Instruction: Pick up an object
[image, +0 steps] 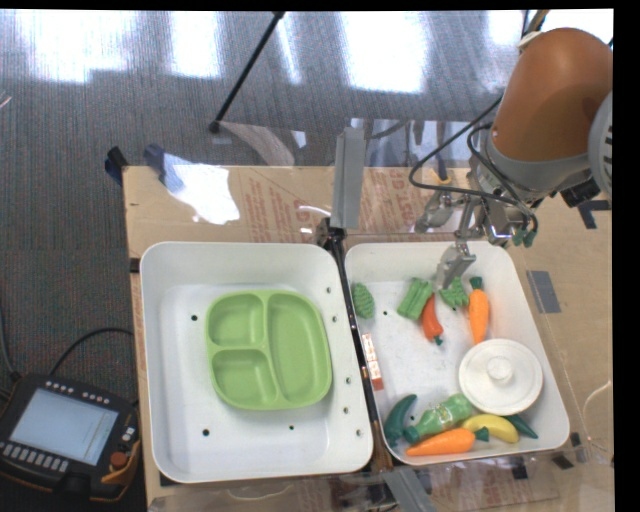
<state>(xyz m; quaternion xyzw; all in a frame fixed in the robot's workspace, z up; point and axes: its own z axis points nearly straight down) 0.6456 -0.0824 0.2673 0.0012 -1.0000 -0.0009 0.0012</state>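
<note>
Near edge of right bin (552, 350), front corner area: orange carrot (442, 443) lying flat along the front wall, w/ a yellow banana (493, 428) just beside it toward the right corner and a dark green piece (521, 429) at the banana's far tip. Green bottle-shaped item (442, 414) sits touching the carrot's upper side; dark green cucumber (399, 416) curves at the front-left corner next to it. Just behind that cluster, by the right wall, a white round lidded bowl (500, 375), upright.

Left bin (160, 350): light green 3-compartment plate (268, 349) roughly in the middle, lying flat.

Mid right bin: thin red-and-white stick (372, 363) along the left wall. Farther back, a ribbed green piece (362, 300) near the left wall, then a green leafy veg (415, 298) touching a small red-orange pepper (432, 320). Second orange carrot (479, 311) lies lengthwise toward the right wall.

Far part of right bin: my gripper (454, 272) hangs over the back area, tips low betw. the leafy veg and the second carrot, close to a small green piece (456, 293). Can't tell whether I'm open or closed, or gripping anything. My wrist's orange band (550, 95) is above the bin's far-right corner.
</note>
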